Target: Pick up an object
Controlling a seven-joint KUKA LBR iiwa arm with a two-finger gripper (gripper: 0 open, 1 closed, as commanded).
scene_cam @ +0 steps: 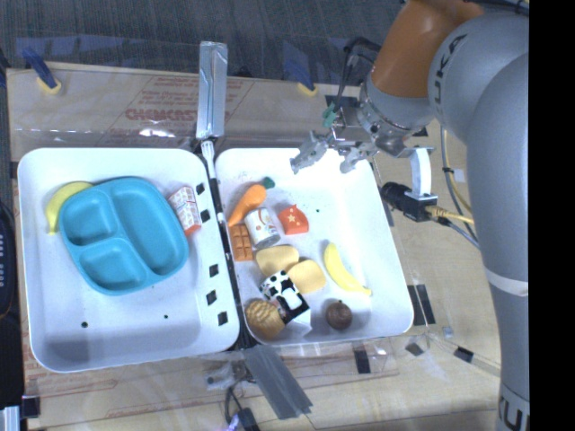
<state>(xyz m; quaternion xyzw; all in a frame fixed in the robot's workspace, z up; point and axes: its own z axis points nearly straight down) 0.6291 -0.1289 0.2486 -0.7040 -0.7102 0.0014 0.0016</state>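
My gripper [330,156] hangs open over the far edge of the right bin [382,241], with nothing between its fingers. Below and left of it lie a toy carrot [247,201], a small can [262,227], a red strawberry piece [293,219] and a waffle-like brown piece [239,241]. Nearer the front are pale bread-like pieces [292,268], a banana [341,269], a black-and-white toy [284,294], a brown round pastry [263,319] and a dark round fruit [338,314].
The left bin [36,321] holds a blue divided plate [124,233], a yellow banana [59,199] under its far-left rim and a small red-and-white packet [185,208]. A metal bar [212,88] stands behind the divider between the bins. The grey arm [494,133] fills the right side.
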